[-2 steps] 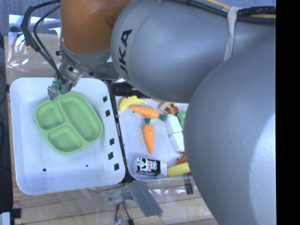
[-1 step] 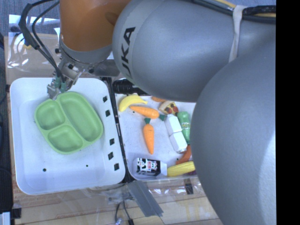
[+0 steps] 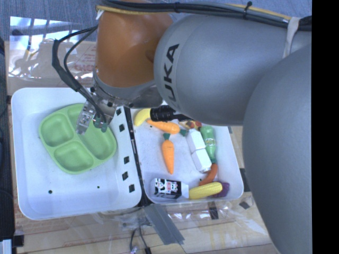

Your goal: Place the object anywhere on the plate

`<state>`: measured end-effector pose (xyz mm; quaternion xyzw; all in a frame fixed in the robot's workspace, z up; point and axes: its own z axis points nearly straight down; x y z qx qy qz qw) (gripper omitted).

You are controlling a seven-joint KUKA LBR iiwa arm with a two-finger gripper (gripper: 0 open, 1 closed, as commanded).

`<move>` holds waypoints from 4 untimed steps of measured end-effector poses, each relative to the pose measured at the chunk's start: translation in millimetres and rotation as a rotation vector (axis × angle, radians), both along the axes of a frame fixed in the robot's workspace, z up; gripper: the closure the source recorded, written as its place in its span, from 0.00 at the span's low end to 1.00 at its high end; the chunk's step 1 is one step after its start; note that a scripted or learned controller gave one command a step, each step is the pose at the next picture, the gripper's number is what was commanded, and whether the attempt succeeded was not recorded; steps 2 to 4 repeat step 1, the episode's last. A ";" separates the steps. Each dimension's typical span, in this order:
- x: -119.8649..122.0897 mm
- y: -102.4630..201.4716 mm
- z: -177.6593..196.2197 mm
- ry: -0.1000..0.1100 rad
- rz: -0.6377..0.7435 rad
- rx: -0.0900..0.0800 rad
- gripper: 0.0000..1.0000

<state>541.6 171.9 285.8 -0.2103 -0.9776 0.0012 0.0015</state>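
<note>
A light green plate (image 3: 74,142) with three compartments lies in the left white bin (image 3: 32,194). My gripper (image 3: 91,122) hangs over the plate's upper right compartment, near its right rim. Its fingers (image 3: 83,120) stand apart and the green plate shows through the gap, so it is open with nothing between them. The plate's compartments are bare. The right bin (image 3: 233,168) holds the loose toy food, among it an orange carrot (image 3: 168,155), a yellow corn cob (image 3: 205,190) and a black-and-white carton (image 3: 168,188).
The right bin also holds a second carrot (image 3: 165,126), a yellow banana (image 3: 140,117), a white block (image 3: 199,151) and a green bottle (image 3: 210,141). A black-marked divider (image 3: 128,152) separates the bins. The big grey arm covers the upper right.
</note>
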 end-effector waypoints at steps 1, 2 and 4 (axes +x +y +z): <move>-0.2 1.1 0.3 0.000 0.003 0.001 0.00; -0.2 1.1 0.3 0.000 0.003 0.001 0.00; -0.2 1.1 0.3 0.000 0.003 0.001 0.00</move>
